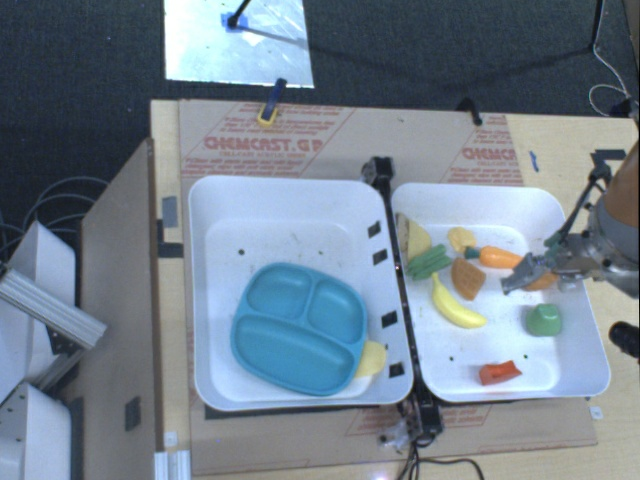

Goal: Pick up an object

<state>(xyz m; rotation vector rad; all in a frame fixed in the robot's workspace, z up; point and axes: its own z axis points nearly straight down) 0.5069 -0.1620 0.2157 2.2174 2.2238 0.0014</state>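
The right bin (585,363) holds toy food: a carrot (497,258), a brown piece (467,277), a banana (457,304), green beans (428,261), a yellow wedge (415,238), a small yellow piece (461,238), a round green item (544,319) and a red piece (499,372). My gripper (522,274) reaches in from the right, low over this bin, just right of the carrot and above the green item. A small orange piece (545,281) shows right under the gripper body, partly hidden by it.
The left bin (290,193) carries a blue divided plate (298,326) with a pale yellow piece (371,359) at its lower right corner. A black divider with clips (392,268) runs between the bins. Cardboard lies under both.
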